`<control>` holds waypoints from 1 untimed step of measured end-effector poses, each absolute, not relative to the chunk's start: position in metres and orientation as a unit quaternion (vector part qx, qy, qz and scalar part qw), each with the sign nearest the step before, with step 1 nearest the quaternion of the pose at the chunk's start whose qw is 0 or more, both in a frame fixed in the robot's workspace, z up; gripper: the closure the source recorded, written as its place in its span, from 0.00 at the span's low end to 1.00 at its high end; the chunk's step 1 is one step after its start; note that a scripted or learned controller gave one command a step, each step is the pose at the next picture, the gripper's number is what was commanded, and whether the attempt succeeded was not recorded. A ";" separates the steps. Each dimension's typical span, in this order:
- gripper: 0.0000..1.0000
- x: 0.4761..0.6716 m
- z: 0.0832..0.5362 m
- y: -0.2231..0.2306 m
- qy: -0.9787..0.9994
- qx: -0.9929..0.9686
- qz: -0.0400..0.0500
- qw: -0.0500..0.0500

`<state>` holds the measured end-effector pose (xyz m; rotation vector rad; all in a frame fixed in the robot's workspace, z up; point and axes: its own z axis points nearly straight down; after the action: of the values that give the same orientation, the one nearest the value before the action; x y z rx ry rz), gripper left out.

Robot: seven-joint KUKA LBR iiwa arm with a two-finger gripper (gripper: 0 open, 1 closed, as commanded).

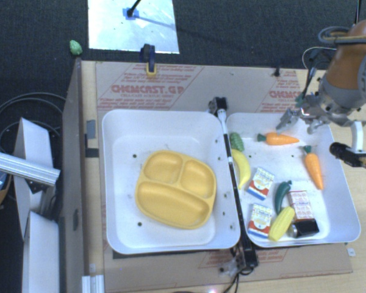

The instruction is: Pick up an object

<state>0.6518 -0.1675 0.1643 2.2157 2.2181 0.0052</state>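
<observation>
carrot (pixel 280 139) — orange, green tip | lying flat — right bin (pixel 348 221)

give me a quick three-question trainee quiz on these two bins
1. True or false: the yellow three-compartment plastic tray lies in the left white bin.
2. How many orange toy carrots lie in the right white bin? A) one B) two C) three
3. Fill in: the gripper hangs over the right bin's far edge, nearest the ____ lying crosswise.

Key: 1 true; 2 B, the second carrot lies lengthwise; 3 carrot.
</observation>
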 end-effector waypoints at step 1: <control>0.00 0.670 0.103 -0.162 0.708 0.706 0.003 0.008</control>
<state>0.6696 -0.1620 0.1034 2.2086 2.2128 0.0098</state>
